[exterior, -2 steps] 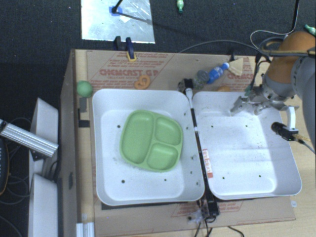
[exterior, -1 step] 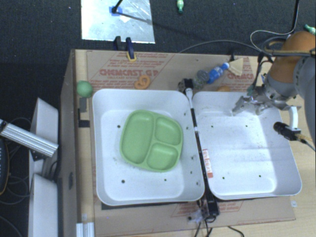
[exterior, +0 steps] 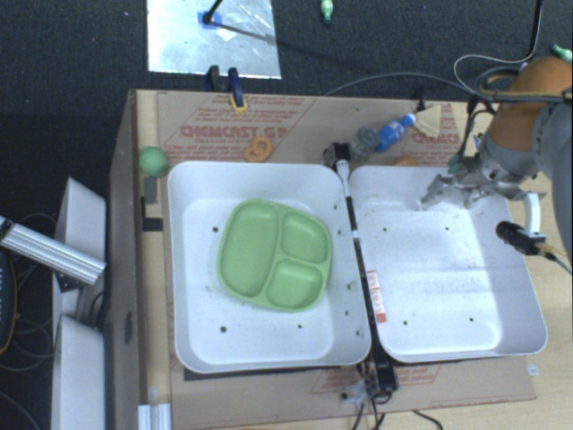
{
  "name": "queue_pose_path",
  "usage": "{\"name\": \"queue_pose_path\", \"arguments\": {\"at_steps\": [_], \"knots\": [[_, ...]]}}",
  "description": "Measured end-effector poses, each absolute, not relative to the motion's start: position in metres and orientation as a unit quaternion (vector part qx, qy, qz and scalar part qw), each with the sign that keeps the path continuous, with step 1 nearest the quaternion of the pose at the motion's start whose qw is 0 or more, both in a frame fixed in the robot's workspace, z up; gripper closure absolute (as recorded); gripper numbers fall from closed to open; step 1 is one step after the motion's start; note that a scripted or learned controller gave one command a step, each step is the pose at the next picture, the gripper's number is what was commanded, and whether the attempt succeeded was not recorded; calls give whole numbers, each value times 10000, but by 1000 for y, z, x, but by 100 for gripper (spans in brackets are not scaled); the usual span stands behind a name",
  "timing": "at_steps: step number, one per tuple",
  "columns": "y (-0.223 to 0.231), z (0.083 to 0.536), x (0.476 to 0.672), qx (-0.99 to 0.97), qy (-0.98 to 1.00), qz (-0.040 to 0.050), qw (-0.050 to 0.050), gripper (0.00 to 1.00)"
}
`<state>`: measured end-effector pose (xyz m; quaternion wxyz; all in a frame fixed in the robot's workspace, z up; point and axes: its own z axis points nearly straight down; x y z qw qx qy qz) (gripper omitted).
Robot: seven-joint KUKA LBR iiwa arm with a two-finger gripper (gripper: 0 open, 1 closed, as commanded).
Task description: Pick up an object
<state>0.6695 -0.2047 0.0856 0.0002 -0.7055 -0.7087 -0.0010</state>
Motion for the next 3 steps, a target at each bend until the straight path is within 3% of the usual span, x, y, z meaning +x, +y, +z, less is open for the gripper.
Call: {"name": "queue_pose_path", "arguments": {"at_steps": [3], "knots": [[-205,86,670,-7054,-7088,-9,2,0]]}}
